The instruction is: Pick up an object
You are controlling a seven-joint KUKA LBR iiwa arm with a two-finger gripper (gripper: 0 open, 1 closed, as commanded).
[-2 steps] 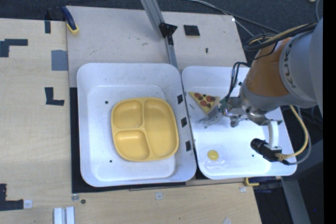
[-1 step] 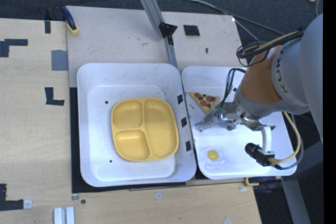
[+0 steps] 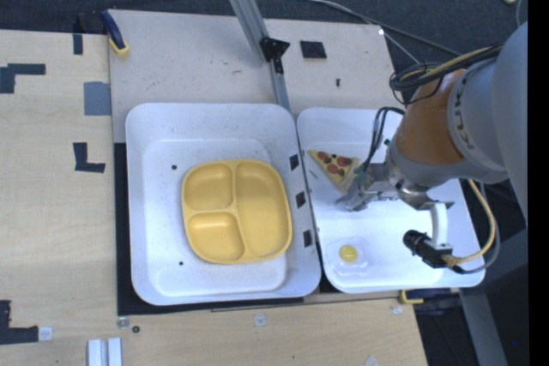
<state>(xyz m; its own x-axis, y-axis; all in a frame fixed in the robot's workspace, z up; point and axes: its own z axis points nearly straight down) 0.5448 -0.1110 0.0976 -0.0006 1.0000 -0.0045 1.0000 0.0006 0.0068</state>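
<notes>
Beside pizza slice [image 3: 333, 164], end effector [image 3: 353, 200] partly hidden under wrist; finger state cannot tell.

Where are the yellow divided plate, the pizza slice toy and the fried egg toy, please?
yellow divided plate [image 3: 236, 211], camera view, on its central ridge.
pizza slice toy [image 3: 333, 163], camera view, on its red topping.
fried egg toy [image 3: 347, 253], camera view, on its yolk.

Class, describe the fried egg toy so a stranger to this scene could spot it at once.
Find the right-hand white bin, where the arm reaches in. Near its front edge lies the fried egg toy: a pale, flat white with a round yellow yolk. The bin's other toy, a pizza slice, is triangular with red dots.
</notes>
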